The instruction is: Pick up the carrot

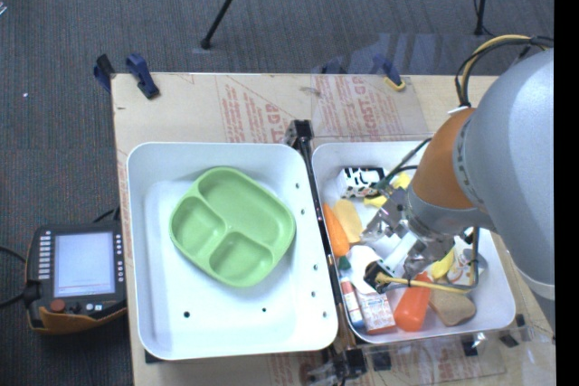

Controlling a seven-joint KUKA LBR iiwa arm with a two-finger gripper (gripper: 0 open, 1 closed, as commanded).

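The carrot (336, 230) is a short orange stick lying lengthwise against the left wall of the right bin (503, 314). My gripper (391, 241) hangs low over the middle of that bin, just right of the carrot and apart from it. The wrist and its orange band hide the fingers. Nothing shows as held.
Around the gripper lie a black-and-white patterned item (362, 179), a cream piece (349, 220), an orange block (412, 309), a brown chunk (454, 311), a red-and-white box (376, 313) and a yellow piece (443, 265). A green divided plate (233, 226) sits in the left bin (145, 185).
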